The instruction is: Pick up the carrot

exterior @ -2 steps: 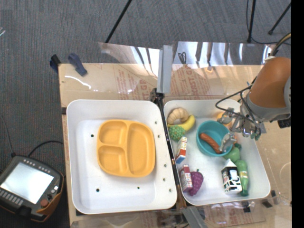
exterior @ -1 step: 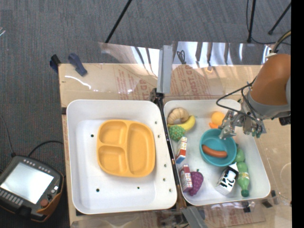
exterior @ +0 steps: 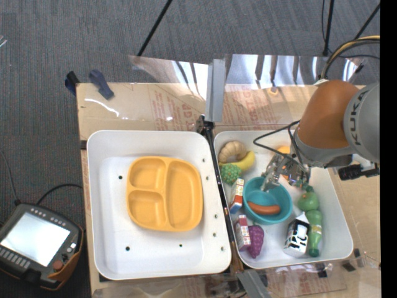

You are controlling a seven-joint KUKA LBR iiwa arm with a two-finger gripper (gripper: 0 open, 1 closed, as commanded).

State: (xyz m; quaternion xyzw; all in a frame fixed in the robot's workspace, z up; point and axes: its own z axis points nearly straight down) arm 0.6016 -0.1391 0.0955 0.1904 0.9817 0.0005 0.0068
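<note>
while the claw [exterior: 284, 174] hangs over the middle of the right bin [exterior: 335, 217], just past the far rim of the bowl [exterior: 267, 197], the glare and tangle of metal there leave me unable to tell whether it is wide or narrow, and i see nothing clearly held in it.

the carrot [exterior: 283, 149] is, as i judge it, the small orange patch near the bin's far edge, tucked against the arm [exterior: 329, 120]. only a sliver shows, so its length and which way it points are hidden.

if it is a toy like its neighbours, it should be light, stiff and smooth, tapering enough to slip out of a pinch near the tip. taking it across the thick middle, square to its long axis, looks safest.

a reddish sausage [exterior: 263, 208] lying in the bowl could be mistaken for it, though its colour is deeper and its ends are rounded.

toward the bin's right edge a pear [exterior: 308, 200] sits just beside the claw, and a banana [exterior: 246, 161] lies toward the far left corner.

the arm's bulk covers the bin's far right corner, so whatever rests there cannot be made out.
</note>
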